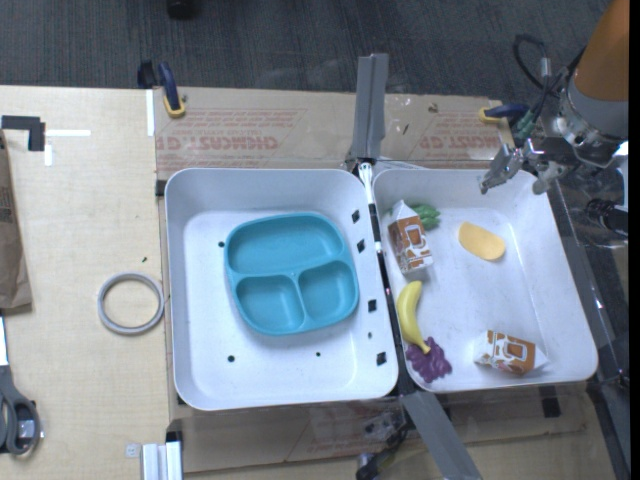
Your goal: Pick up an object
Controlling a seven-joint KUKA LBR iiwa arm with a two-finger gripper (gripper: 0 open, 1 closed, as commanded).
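Left bin [190, 268]: blue three-part tray [291, 273] lies flat near centre. Counter [80, 208], left of the bins: grey tape ring [131, 302] lies flat; scissors [15, 418] at the lower left edge; brown paper bag [12, 238] at the left edge. Blue-and-yellow clamp [165, 88] at the cardboard sheet's [260, 128] top left corner. Dark floor [300, 13] beyond.

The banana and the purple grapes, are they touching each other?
Touching. The camera view shows the banana with its lower tip right against the purple grapes, no white bin floor between them.
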